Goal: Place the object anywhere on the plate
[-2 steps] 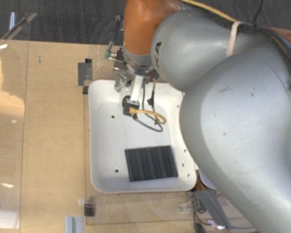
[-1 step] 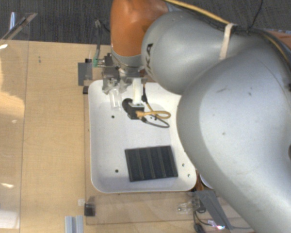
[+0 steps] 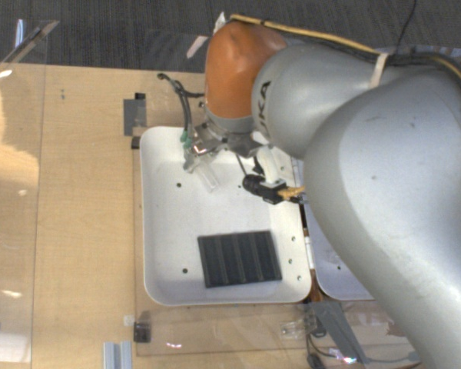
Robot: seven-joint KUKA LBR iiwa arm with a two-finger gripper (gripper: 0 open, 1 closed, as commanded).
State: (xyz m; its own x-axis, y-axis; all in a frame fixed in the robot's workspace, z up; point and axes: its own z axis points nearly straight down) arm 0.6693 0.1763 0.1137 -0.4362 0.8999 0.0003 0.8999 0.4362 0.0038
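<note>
Near the bin's point(image 3: 161, 229) far edge I can't tell my end effector's point(image 3: 202, 162) state; I'd aim for the dark plate point(image 3: 239, 257) centre

2 white bins point(image 3: 157, 229), 1 dark ridged plate point(image 3: 239, 258)

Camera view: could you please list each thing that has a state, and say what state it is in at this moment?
gripper: low over the far end of the left bin; finger state unclear
dark ribbed plate: lying flat in the near part of the left bin, nothing on it
left bin: level on the bench, holding the plate
right bin: mostly hidden behind the arm
</note>
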